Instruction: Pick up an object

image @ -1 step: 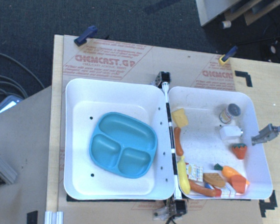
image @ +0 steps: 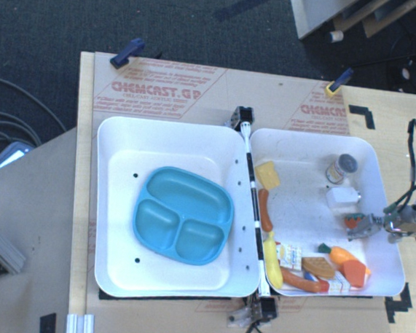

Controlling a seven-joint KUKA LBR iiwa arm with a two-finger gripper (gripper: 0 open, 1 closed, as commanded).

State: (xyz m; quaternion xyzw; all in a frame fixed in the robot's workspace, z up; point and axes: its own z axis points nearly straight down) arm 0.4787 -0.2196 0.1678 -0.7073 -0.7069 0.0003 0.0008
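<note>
Dark carpet surrounds a plywood bench [image: 201,88] with red lettering printed across its far part, and two shallow white bins sit on it side by side, their inner rims meeting along a black clip line. Blue and yellow clamps pin the board at its far edge.

From where I stand, the left bin [image: 110,189] has plenty of open floor — a blue divided plate [image: 183,214] lies near its middle, with bare white all round it up to the rim.

The right bin [image: 304,153] is busier along its edges. A yellow sponge-like block [image: 268,175] lies near the dividing rim, with a thin red sausage [image: 265,208] just below it along that same rim. A yellow banana [image: 272,262] runs down toward the near corner, beside another red sausage [image: 305,283], a brown cracker [image: 318,266] and some printed packets. An orange carrot [image: 349,261] lies near the right-hand near rim. Toward the far right stand a small tin can [image: 339,167] and a white block [image: 342,197]. The middle of this bin is open.

The gripper [image: 367,225] reaches in over the right rim — low, just beside a small red object [image: 353,221]. I cannot tell whether it touches that piece, nor how the tool is set; it is too small and blurred.
</note>
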